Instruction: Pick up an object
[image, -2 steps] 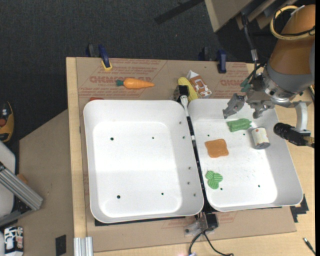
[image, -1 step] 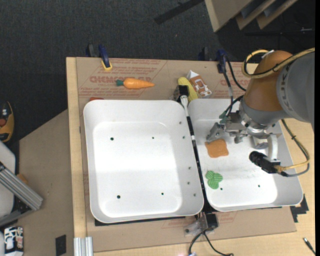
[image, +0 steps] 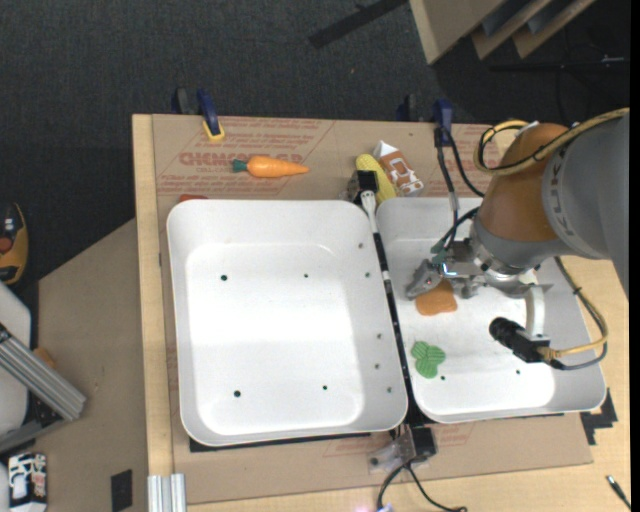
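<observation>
The arm (image: 560, 190), grey with its orange band, is the tallest thing here and reaches in from the right over the right bin (image: 560, 395). Its gripper (image: 440, 275) sits low, right against the upper edge of a small orange piece (image: 436, 303) on the bin floor. The fingers appear spread above that piece, not clamped on it. The likely failure is the fingers closing beside or above the flat piece and coming up empty, or nudging it toward the wall the bins share. A green leafy toy (image: 429, 359) lies nearer the front of the same bin. The left bin (image: 200, 330) holds nothing I can make out. A toy carrot (image: 272, 168) lies on the cardboard behind the bins.
</observation>
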